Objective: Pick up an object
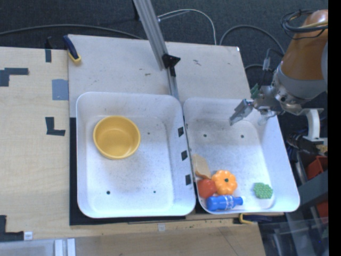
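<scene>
In the right bin (277, 143), several small objects lie along the near side: an orange pumpkin (225, 182), a red piece (206, 188), a blue bottle (224, 202) on its side, a green knobbly piece (262, 190) and a tan piece (201, 166). A yellow bowl (116, 137) sits upright in the left bin (160, 111). My gripper (248, 119) hangs over the far right part of the right bin, well away from the objects. It is open, with nothing between its fingers.
A slanted metal pole (152, 25) rises from the bench behind the bins, ending at a black clamp (170, 61). Cables (213, 25) loop at the back. The bins' shared rim (183, 143) runs between them.
</scene>
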Robot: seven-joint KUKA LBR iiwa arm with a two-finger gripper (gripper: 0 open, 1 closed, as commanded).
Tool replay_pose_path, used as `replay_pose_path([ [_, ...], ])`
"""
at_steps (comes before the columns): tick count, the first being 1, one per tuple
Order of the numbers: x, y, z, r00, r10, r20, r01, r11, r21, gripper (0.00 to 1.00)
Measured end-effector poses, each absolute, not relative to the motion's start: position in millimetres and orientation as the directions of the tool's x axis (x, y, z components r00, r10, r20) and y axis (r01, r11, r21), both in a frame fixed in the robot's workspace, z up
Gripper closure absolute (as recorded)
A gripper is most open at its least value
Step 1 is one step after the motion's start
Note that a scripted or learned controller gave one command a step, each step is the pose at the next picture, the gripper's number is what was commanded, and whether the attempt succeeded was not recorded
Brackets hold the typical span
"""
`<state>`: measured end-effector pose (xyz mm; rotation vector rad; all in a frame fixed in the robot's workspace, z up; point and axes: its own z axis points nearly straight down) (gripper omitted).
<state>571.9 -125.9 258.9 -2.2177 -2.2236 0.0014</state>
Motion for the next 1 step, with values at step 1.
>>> replay_pose_path([
  [1, 571.9, -126.1, 259.0, -0.002, 1.0, 0.0, 1.0, 0.002, -0.001, 0.0],
])
